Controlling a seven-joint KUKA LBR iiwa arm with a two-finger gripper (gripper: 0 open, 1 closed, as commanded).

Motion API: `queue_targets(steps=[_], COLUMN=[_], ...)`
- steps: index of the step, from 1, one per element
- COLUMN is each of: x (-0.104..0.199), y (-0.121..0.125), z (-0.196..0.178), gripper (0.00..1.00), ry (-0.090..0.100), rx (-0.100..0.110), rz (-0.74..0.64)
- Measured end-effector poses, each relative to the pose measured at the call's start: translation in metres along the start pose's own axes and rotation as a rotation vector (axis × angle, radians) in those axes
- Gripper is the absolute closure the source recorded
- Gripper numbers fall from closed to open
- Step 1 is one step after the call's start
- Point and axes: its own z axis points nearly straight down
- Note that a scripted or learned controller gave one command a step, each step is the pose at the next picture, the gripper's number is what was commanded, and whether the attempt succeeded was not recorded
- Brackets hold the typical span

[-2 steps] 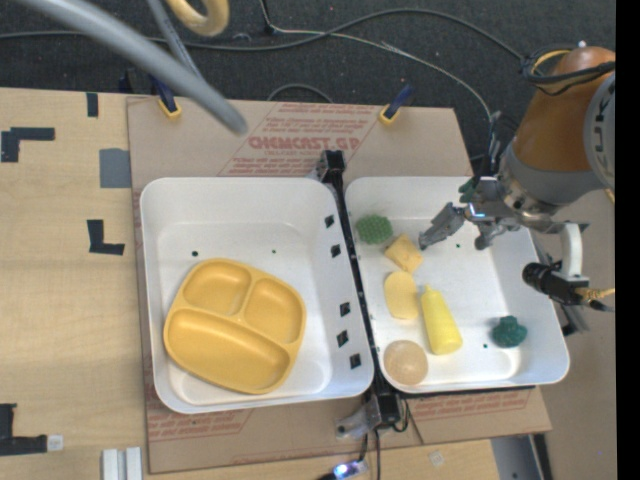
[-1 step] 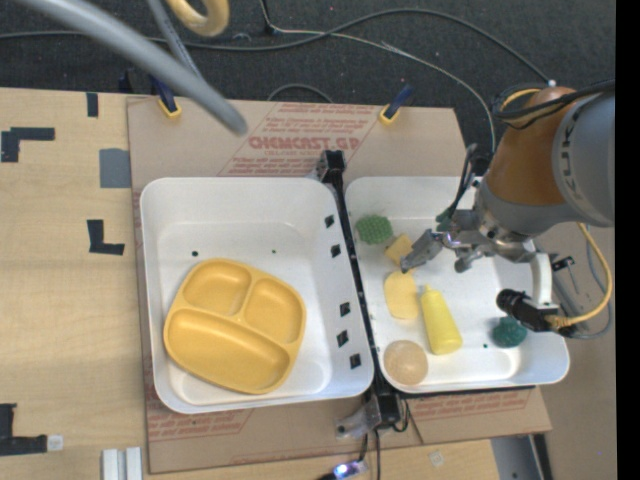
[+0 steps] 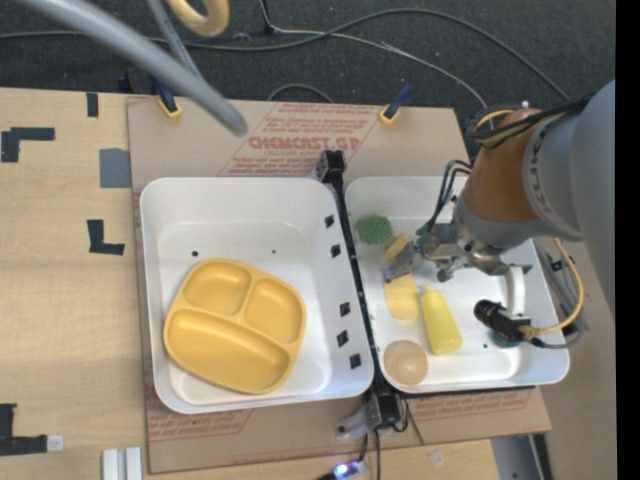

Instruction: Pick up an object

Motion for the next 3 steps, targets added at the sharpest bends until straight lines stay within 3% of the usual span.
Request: queue_targets(steps=[1, 3], x=[0.000, 0.003], y=[0.000, 0.005], z=[-0.013, -0.139], gripper=[1.00, 1.00], ry=[0.000, -0.002], rx=[-0.003, -0.012], rz=[-0.001, 0.000])
